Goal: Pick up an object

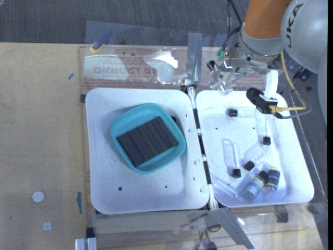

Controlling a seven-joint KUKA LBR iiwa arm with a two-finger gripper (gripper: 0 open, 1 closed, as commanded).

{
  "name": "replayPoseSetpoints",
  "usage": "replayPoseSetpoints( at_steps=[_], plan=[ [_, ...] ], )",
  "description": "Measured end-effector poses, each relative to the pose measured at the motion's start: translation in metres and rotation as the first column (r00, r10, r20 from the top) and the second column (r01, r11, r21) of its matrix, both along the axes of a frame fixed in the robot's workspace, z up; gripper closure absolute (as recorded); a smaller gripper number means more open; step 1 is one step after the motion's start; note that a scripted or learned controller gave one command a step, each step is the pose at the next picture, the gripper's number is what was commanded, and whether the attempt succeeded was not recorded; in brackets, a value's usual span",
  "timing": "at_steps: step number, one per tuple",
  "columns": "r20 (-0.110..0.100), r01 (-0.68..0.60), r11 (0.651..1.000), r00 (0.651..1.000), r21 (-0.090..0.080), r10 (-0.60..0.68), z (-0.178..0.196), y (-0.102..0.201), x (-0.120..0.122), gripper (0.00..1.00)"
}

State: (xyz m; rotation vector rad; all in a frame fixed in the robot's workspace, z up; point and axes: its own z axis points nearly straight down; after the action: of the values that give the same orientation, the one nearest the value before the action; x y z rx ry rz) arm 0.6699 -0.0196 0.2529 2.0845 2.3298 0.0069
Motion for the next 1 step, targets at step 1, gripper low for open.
replayPoseSetpoints(
  at_steps=[1],
  plan=[
    [-0.016,0.142,0.99,0.99,0.006,-0.142,-0.0259,0.0099,-0.0033,1.0]
  ],
)
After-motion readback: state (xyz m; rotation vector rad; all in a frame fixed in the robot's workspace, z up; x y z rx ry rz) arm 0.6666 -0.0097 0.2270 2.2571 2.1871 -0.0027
